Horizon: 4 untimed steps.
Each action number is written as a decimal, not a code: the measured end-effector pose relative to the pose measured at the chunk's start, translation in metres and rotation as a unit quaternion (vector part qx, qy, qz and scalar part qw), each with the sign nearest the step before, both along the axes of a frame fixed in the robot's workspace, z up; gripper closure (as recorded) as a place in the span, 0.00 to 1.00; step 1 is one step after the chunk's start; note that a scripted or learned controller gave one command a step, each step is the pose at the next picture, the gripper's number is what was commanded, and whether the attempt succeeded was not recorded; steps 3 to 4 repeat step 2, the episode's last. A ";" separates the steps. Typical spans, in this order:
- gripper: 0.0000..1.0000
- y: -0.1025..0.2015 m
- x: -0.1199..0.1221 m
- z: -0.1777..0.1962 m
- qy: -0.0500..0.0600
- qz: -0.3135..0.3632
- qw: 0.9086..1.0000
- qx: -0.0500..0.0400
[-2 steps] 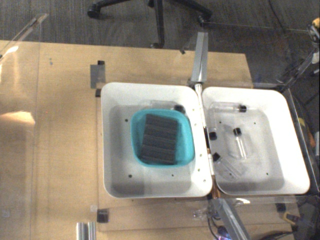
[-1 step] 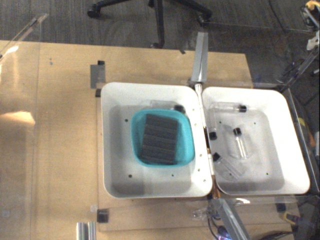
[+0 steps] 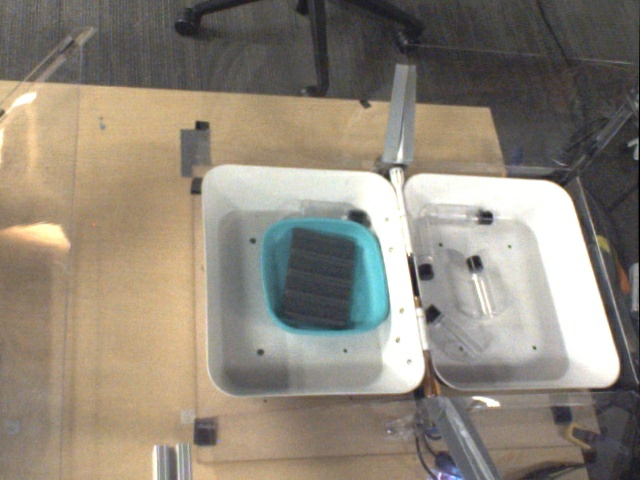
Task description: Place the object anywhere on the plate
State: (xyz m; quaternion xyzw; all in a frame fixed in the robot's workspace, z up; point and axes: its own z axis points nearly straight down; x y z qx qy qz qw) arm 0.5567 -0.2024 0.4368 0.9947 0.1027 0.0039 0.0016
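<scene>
- Bench (image 3: 100, 318): pale wood top. I see two white bins on it, side by side and touching along their inner edges.
- Left bin (image 3: 215, 298): shallow, with rounded corners. It holds the plate.
- Plate (image 3: 375, 280): teal, squarish with soft corners. It sits flat on the bin floor, slightly right of the bin's middle.
- Object (image 3: 320, 280): dark grey, ribbed and rectangular. It lies flat on the plate with its long side running near to far. It is inside the plate's rim, with teal showing on all sides.
- Small black piece (image 3: 358, 218): in the left bin, just beyond the plate's far right corner, beside something clear that I cannot make out.
- Right bin (image 3: 592, 298): holds clear tubes with black caps.
- Far tube (image 3: 455, 214): lies left to right near the far wall, cap at its right end.
- Middle tube (image 3: 481, 290): lies near to far, cap at its far end.
- Two black bits (image 3: 426, 270): close to the right bin's left wall, one nearer to me than the other.
- Metal bar (image 3: 401, 118): runs away from the seam between the bins.
- Chair base (image 3: 312, 13): dark, on the grey floor beyond the bench.
- Gripper: I cannot tell its state from this feed.
</scene>
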 end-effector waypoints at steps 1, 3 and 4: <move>0.00 -0.002 0.078 -0.002 0.000 0.013 1.000 -0.001; 0.00 -0.003 0.020 0.000 0.000 0.000 1.000 0.000; 0.00 -0.003 0.020 0.000 0.000 0.000 1.000 0.000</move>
